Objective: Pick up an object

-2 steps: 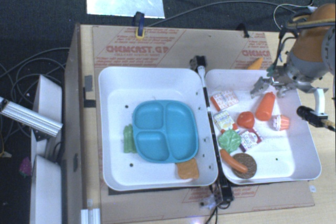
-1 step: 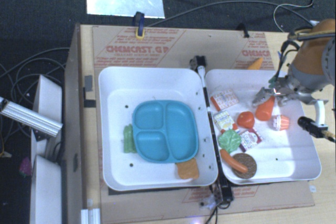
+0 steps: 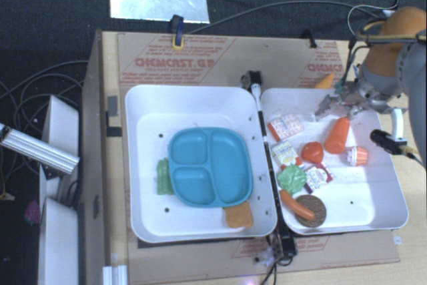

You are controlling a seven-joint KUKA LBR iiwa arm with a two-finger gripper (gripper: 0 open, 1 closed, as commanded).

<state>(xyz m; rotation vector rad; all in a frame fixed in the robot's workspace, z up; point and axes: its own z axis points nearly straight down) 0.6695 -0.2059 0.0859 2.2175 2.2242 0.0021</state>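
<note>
Nothing is lifted yet: the gripper (image 3: pixel 341 105) is poised over the right bin (image 3: pixel 393 207), fingers spread and nothing pinched between them. The orange carrot (image 3: pixel 337 135) lies just below it, untouched, other toy foods beyond. Descent, closing and lifting all remain.

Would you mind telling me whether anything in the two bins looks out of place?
Slightly: a green piece and a tan piece lie beside the blue divided plate on the left bin's floor, not in its compartments.

Cardboard-covered surface (image 3: pixel 200 53) carries two white bins. Right bin (image 3: pixel 387 197) sits beneath the claw (image 3: pixel 341 105). Left bin (image 3: pixel 143 143) lies well left of it.
</note>
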